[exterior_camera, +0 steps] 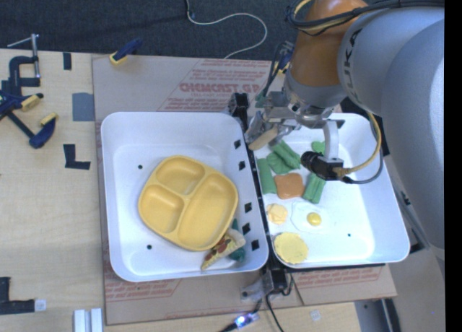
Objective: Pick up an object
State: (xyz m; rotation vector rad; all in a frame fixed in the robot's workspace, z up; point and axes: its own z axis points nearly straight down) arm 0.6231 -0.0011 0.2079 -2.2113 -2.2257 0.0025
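My gripper [296,151] hangs low over the far left part of the right bin [375,240], with its fingers spread apart and nothing held between them. Under and between the fingers lie green stick-shaped toy vegetables [284,155]; another green stick [266,176] lies by the bin's left wall, and a third [315,187] is to the right. An orange block [289,185] sits just in front of the gripper. Nearer the front are a small yellow piece [277,213], a fried egg [312,218] and a round yellow disc [291,247].
The left bin [119,179] holds a yellow divided plate [189,202] and a pizza slice [220,250] at its front right corner. The grey arm [404,56] covers the right bin's far right side. Clamps [25,99] sit on the bench at left.
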